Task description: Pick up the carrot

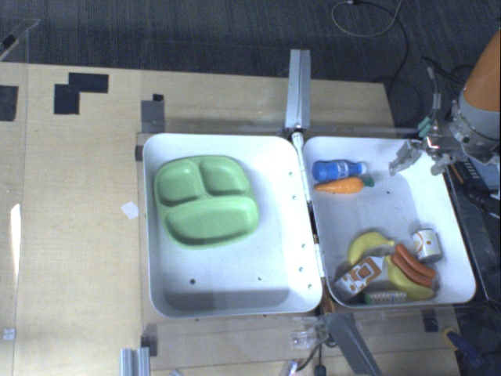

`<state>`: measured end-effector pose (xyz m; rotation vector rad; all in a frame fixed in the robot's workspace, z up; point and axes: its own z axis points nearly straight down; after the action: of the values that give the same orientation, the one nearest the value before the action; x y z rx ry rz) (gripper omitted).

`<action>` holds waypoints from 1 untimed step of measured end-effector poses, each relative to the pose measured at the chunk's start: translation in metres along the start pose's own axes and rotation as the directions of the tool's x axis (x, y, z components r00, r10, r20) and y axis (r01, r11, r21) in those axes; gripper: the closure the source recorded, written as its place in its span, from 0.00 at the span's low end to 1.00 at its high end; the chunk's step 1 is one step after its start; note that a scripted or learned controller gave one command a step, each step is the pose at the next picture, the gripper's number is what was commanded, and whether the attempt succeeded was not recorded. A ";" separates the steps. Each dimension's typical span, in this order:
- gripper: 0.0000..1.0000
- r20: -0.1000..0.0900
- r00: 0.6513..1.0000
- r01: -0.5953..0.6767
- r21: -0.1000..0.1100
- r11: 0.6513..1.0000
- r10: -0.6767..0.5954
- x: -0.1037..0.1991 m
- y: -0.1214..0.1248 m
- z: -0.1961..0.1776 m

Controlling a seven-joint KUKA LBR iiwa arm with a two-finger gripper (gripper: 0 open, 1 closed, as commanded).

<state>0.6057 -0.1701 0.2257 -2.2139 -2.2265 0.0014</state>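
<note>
You are at the approach step: the gripper (pixel 412 153) hovers at the right bin's (pixel 462 233) upper right, fingers spread wide and holding nothing. The carrot (pixel 341 186), a smooth orange taper with a green tip, lies at upper left of that bin, touching a glossy blue bottle (pixel 337 169). Next, judge a move left, then a descent astride the carrot alone

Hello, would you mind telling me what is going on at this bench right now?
A robot arm is reaching in from the right to pick up the carrot. Its gripper is over the far right corner of the right bin, apart from the carrot and holding nothing. The carrot lies untouched beside a blue bottle at the bin's far left. A green divided plate sits in the left bin.
</note>
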 end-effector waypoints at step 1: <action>0.00 0.001 0.989 0.149 -0.003 0.989 -0.149 0.038 0.038 0.103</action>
<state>0.6432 -0.1316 0.1225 -2.0431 -2.3873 -0.0011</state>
